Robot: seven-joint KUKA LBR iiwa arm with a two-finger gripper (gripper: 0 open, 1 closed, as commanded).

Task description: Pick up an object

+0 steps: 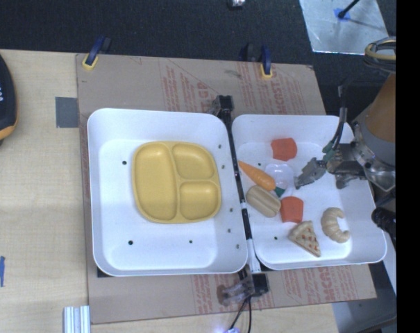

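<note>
The orange band above the wrist rises closest to the lens at the right edge, and below it the grey arm leans in over the right bin. The gripper hangs above the middle of that bin, its two fingers pointing left and down; they appear spread a little, with nothing between them.

Just left of the fingertips lies a small clear, pale piece on the bin floor, too blurred to name. Touching it on the left is a toy carrot, set on a slant. Below the carrot a tan bread roll rests against a red block. Nearer the front rim sit a pizza slice and, to its right, a croissant. A second red block lies toward the back wall, above and left of the gripper, apart from it.

The left bin holds a yellow divided plate. Both bins stand on a cardboard sheet clamped at its far edge with blue and yellow clips.
</note>
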